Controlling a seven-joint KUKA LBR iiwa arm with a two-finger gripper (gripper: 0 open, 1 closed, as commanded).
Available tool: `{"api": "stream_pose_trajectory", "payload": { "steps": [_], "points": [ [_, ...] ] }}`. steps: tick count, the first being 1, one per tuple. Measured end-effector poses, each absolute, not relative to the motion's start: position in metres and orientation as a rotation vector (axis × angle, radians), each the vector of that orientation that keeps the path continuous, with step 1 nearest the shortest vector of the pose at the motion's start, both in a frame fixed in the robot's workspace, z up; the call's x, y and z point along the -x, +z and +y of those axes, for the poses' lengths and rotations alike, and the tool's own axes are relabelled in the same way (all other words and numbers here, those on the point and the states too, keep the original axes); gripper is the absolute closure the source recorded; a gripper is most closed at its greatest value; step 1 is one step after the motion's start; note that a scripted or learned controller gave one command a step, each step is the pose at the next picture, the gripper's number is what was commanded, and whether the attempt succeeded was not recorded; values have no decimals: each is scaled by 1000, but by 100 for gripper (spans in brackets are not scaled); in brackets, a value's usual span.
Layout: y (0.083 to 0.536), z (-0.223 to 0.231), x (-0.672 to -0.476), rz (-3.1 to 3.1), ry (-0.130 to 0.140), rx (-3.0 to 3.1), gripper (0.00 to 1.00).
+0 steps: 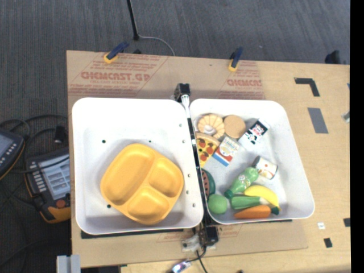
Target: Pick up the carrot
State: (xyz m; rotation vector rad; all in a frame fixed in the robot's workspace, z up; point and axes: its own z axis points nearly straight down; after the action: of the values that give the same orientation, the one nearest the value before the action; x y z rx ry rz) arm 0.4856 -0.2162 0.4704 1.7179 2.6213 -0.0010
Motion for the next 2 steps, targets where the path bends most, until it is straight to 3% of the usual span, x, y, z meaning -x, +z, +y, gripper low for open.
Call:
{"api": "stream_pose_trajectory", "payload": {
  "steps": [1,2],
  "points": [
    [220,-212,-507,2772,-1,-1481,100],
    [231,-212,-509,2768,-1,-1478,100]
  ]
}}
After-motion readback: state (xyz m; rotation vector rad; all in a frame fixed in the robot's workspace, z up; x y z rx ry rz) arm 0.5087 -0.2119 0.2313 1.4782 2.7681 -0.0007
